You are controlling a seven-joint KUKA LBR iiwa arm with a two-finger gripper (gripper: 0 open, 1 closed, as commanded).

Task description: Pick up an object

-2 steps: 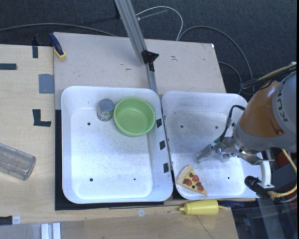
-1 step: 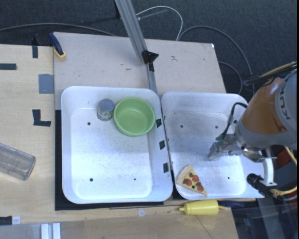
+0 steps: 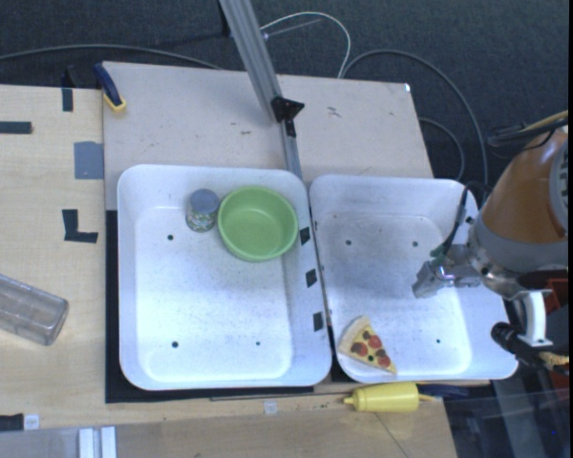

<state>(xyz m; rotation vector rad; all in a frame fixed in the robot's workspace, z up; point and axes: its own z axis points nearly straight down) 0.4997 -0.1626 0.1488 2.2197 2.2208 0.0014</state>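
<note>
A toy pizza slice [image 3: 367,344] lies at the front left corner of the right bin [image 3: 392,203]. In the left bin [image 3: 153,351], a green bowl [image 3: 257,222] sits at the back right, with a small grey can [image 3: 202,210] just left of it. My gripper [image 3: 432,281] hangs over the right side of the right bin, to the right of and behind the pizza slice. Nothing shows between its fingers.
A yellow mustard bottle [image 3: 386,398] lies on the bench just in front of the right bin. A clear plastic container [image 3: 19,306] lies at the far left. A metal pole [image 3: 258,51] slants over the back of the bench.
</note>
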